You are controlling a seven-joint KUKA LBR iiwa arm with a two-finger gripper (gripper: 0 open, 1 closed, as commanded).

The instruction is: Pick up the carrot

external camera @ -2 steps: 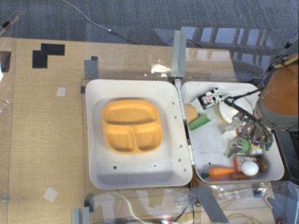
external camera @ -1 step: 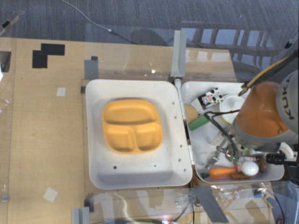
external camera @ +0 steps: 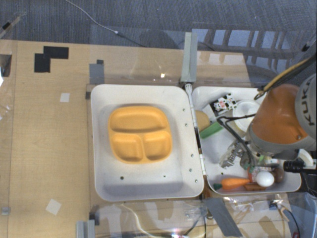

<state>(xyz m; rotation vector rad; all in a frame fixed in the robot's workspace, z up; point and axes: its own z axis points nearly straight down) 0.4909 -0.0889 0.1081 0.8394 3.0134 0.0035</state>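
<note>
The orange carrot [external camera: 235, 183] lies flat along the front wall of the right bin [external camera: 214, 155], its tip pointing left. A white egg [external camera: 265, 179] rests just right of it, beside a brown item [external camera: 255, 186]. My gripper [external camera: 234, 157] hangs over the bin floor a little above and behind the carrot, apart from it. Nothing is visibly held in it. The arm's orange band [external camera: 277, 117] covers the bin's right part.
The left bin [external camera: 101, 148] holds a yellow divided plate [external camera: 140, 133]. In the right bin's back half lie a green piece [external camera: 211, 130], a tan round item [external camera: 201, 117], a small printed box [external camera: 224, 104] and a white cup [external camera: 246, 111]. Black cables run by the gripper.
</note>
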